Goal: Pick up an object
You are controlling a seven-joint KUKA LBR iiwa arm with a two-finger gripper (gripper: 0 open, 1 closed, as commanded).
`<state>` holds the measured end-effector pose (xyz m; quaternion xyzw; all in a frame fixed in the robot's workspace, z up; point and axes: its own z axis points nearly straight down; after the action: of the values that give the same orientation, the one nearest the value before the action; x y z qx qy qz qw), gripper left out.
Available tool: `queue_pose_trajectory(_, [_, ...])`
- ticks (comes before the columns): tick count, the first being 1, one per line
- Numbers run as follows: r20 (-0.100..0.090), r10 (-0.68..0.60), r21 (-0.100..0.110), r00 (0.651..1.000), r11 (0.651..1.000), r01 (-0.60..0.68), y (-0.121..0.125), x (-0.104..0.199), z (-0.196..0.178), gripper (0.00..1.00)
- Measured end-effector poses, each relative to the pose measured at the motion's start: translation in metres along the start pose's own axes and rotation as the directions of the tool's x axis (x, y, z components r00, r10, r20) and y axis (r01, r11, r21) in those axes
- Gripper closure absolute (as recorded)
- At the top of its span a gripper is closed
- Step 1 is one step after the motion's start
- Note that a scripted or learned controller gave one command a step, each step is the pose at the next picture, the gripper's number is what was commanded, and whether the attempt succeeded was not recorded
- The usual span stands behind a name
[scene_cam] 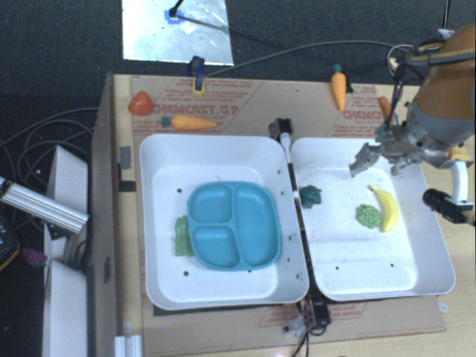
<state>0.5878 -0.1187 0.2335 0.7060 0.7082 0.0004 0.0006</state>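
In the right bin (424,274) lie a yellow banana (385,207), a green bumpy piece (367,216) touching its left side, and a small dark green piece (309,195) by the bin's left wall. My gripper (381,162) hovers over the back of this bin, just behind the banana. Its fingers are open and spread, with nothing between them. The grey arm with its orange band comes in from the upper right.
The left bin (160,169) holds a blue divided plate (234,225) and a pale green piece (182,236) at its left side. On the cardboard behind the bins lie two toy carrots (193,123) (339,89), a red-orange toy (140,103) and a blue clamp (197,71).
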Motion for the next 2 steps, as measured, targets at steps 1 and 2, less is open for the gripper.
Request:
queue_pose_trajectory(1, [0.0,0.002,0.002,1.0,1.0,-0.002,-0.004,-0.051,0.095,0.0])
queue_pose_trajectory(2, [0.0,0.002,0.0,1.0,1.0,-0.002,-0.017,-0.065,0.149,0.0])
